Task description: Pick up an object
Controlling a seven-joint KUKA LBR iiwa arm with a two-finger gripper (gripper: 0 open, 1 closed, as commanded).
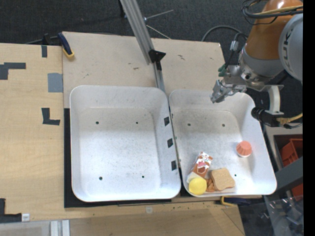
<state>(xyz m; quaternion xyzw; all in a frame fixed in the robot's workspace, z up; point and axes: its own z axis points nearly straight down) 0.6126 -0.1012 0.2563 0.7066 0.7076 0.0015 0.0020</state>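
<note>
Two shallow white bins sit side by side on the bench. The left bin (81,132) shows only a speckled floor. The right bin (256,132) carries a small cluster at its near edge: a yellow ball (198,186) at the near left corner, touching a tan sponge-like block (222,179) just beside it, and a red-and-white crumpled packet (202,163) lying against both on the far side. A small orange-pink cup-shaped item (244,149) stands apart from the cluster, near the right wall of that bin.

The arm enters from the right, its orange band high at the far right corner. The tool (218,95) hangs over the far edge of the right bin, well apart from every object. Nothing is seen between its tips; how far it is open cannot be told from here
</note>
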